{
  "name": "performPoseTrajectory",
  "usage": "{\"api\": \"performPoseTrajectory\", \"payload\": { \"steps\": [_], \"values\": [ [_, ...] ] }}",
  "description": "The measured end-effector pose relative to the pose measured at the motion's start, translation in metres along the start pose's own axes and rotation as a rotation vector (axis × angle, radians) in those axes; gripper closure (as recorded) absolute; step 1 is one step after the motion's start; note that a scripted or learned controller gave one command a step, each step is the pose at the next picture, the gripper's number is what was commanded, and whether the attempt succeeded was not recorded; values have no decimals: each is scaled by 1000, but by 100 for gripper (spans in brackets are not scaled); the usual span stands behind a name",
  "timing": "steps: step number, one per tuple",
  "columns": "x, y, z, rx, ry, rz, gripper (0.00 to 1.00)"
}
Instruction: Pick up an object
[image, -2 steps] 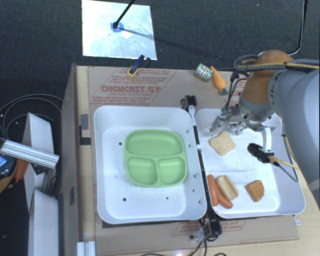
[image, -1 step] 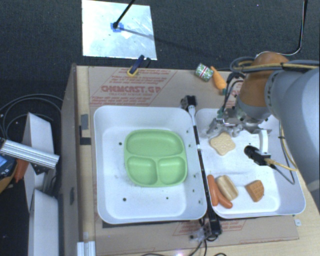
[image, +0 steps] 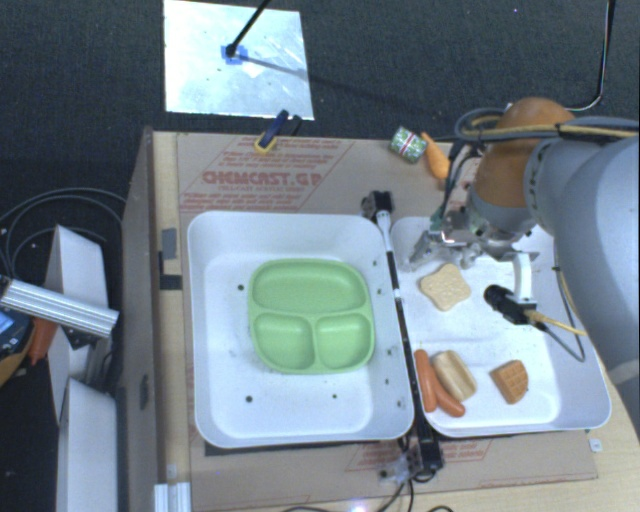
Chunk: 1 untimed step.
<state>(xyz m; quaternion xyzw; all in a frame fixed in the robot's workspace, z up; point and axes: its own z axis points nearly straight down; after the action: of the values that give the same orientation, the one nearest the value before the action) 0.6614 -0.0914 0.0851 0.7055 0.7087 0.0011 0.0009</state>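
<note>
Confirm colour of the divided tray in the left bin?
Light green: the divided tray sits in the left bin, seen in the camera view.

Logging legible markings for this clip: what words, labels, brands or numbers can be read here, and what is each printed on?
"CHEMCAST GP" in large red letters, on the brown protective sheet under the bins, behind the left bin.
Smaller red print above and beside it on the same sheet: too small to read.
Red print on the sheet's front strip: blurred, unreadable.
Green label on the small can behind the right bin: too small to read.
</note>
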Motion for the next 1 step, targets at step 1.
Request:
{"api": "performPoseTrajectory", "payload": {
  "steps": [1],
  "values": [
    [-2,-18,1,1,-1,3,0]
  ]
}}
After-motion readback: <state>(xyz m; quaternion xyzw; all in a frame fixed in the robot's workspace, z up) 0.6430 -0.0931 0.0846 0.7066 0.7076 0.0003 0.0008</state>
